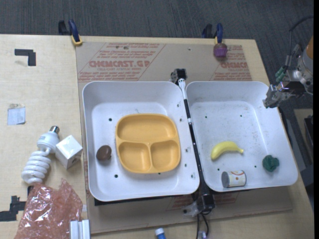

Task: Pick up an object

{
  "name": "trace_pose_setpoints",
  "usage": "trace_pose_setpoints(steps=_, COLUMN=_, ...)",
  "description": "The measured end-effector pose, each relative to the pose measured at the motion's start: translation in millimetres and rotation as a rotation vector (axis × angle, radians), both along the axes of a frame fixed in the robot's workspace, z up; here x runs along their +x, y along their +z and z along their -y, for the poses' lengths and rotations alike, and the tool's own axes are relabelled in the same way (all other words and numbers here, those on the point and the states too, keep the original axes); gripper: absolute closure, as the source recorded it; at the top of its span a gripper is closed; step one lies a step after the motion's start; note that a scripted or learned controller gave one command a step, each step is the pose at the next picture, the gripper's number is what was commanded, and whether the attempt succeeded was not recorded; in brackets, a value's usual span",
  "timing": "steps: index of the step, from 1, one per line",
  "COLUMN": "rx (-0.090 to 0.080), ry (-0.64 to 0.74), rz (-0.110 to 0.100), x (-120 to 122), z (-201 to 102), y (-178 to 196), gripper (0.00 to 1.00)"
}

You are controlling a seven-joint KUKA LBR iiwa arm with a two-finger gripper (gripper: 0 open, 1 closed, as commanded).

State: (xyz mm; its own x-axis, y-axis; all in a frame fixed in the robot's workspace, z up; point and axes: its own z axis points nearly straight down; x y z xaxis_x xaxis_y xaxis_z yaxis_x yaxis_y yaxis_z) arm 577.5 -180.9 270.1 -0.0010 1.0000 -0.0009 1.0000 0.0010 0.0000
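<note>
A: From the camera view, how far along?

B: Hardly begun, by the look of it. Nothing lifted, nothing visibly gripped. Over at the right edge, the tool (273, 97), hanging above the far right rim of the right bin (224, 118), well apart from every object inside.

A: Wide or narrow?

B: Cannot tell; too small and too cluttered at that spot to judge.

A: And the candidates for picking?

B: Three in the right bin, all lying on its floor toward the near side. In the middle, a banana (227, 150): yellow, curved, smooth, probably a plastic toy. Just in front of it, a small can (234, 178) on its side, cylindrical, pale with a red and yellow label. Near the right wall, a green lump (270, 163), dark, knobbly, shape hard to make out.

A: The left bin (94, 98)?

B: Holds a yellow tray (148, 143), glossy plastic, rounded corners, split into one long compartment and two smaller ones. Just beside its left edge, a brown ball (103, 153), dull and roundish. Both bins white, shallow, smooth-walled, speckled with dirt on the right one's floor.

A: So what remains?

B: Practically everything, judging from this: reach down over one object, close on it, raise it. Likely easiest with the banana, given open floor all round; likely trickier with the can, close to the near wall and apt to roll
</note>
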Motion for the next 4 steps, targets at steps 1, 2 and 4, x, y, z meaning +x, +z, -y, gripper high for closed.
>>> trace_pose_setpoints(steps=1, rx=0.000, ry=-0.001, rz=0.000, x=36, z=22, y=-160, gripper=0.00)
trace_pose_setpoints(steps=2, rx=0.000, ry=-0.002, rz=0.000, x=-19, z=10, y=-178, gripper=0.00)
trace_pose_setpoints(steps=4, rx=0.001, ry=-0.002, rz=0.000, x=-100, z=-86, y=-178, gripper=0.00)
